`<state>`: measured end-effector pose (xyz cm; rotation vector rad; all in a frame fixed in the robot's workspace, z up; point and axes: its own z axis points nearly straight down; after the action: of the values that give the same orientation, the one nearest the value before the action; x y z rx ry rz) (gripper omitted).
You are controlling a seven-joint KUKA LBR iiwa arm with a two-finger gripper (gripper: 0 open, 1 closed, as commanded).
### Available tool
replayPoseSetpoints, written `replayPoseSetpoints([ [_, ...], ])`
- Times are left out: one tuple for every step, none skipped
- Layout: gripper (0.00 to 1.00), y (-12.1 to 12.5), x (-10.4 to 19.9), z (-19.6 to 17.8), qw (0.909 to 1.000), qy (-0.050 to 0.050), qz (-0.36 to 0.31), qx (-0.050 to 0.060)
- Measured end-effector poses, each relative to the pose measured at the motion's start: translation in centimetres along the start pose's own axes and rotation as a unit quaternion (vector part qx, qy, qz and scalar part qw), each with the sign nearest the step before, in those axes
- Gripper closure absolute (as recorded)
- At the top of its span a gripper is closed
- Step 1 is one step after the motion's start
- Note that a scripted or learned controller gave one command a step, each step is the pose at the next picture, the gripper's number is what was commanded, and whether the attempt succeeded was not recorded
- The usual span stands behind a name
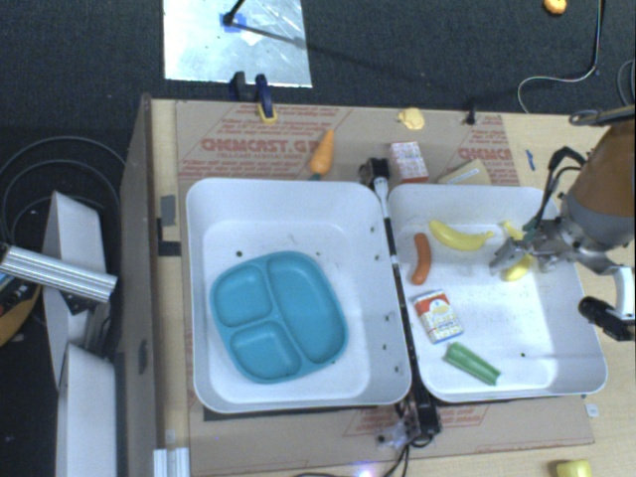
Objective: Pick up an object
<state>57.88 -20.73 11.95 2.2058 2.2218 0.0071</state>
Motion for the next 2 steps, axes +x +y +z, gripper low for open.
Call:
replayPoseSetpoints([
  [0.0, 8.6, 2.1, 3.7, 0.9997, 0.002, -0.005, 0.024],
  [0.0, 9.1, 12.7, 3.5, 1.0, 0.003, -0.002, 0.004],
])
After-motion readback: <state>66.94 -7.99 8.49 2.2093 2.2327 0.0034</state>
